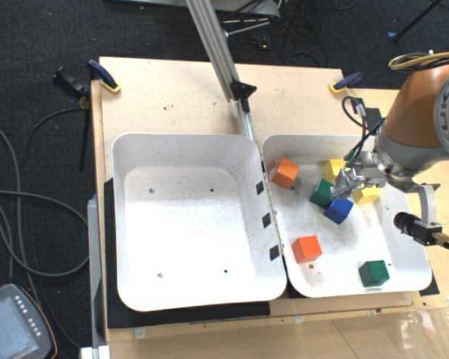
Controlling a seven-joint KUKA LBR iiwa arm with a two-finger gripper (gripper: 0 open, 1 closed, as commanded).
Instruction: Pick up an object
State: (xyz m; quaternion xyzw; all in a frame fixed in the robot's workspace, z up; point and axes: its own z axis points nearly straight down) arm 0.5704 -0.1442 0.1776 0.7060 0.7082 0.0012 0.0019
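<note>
White plastic forms the two shallow bins seen side by side on the pale wooden desk [209, 88]; the left bin [135, 155] is drawn beside the right bin [411, 264], in which all the coloured blocks are gathered. The gripper [349, 184] of the grey and orange arm [423, 122] is shown low over a tight cluster near the bin's middle: a small blue cube [339, 210], a dark green cube [321, 194] touching it on the left, and two yellow cubes [332, 169] behind and beside. Whether the jaws are parted or closed cannot be told, and no block is seen between them. An orange cube [286, 173], a red-orange cube [307, 248] and a second green cube [374, 273] are set apart from the cluster. The blocks are judged light, rigid and smooth-faced; two opposite flat faces are best gripped, and an isolated cube is judged easier than a crowded one.
</note>
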